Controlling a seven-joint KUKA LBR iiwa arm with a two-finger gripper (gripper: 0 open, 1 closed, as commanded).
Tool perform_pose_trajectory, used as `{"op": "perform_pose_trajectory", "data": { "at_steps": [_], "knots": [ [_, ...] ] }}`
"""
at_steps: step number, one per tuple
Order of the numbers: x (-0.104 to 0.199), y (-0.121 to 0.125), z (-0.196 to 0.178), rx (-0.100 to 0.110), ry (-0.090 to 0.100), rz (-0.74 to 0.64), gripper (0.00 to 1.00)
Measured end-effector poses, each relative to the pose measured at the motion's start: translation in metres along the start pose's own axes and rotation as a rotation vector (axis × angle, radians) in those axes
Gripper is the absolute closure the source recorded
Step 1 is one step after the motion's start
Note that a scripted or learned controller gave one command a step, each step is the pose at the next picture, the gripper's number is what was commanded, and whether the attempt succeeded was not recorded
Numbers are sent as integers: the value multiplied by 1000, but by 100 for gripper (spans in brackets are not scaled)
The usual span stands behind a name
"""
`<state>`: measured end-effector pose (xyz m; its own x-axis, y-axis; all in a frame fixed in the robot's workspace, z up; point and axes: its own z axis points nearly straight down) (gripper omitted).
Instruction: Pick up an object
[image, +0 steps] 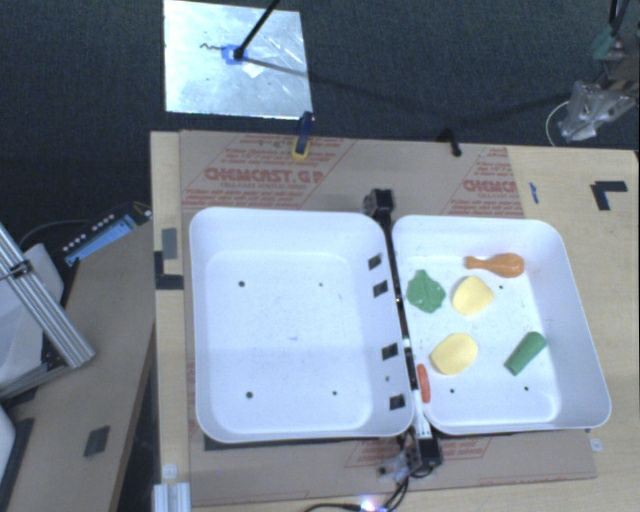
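Objects for the pick all lay in the right bin, well apart from its far-right wall. Bench was tan board with red print, on dark carpet; a foil sheet lay on the floor beyond it. Left bin was bare white floor, lots of open room. At the shared rim, a small red piece ran lengthwise along the divider. Next, a green leafy piece; a yellow lump nearer the front, another yellow lump behind it. An orange drumstick shape lay near the back wall, long axis left-right, thin end left. A green cylinder lay tilted, upper end right. Gripper sat blurred at the top right, off the bench; open or closed, couldn't tell.
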<state>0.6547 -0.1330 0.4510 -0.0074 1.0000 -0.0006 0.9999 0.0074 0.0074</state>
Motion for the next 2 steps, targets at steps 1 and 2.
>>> {"op": "perform_pose_trajectory", "data": {
  "at_steps": [1,2],
  "knots": [
    [21,-17,-15,3,1,1,100],
    [41,-58,-15,6,1,1,100]
  ]
}}
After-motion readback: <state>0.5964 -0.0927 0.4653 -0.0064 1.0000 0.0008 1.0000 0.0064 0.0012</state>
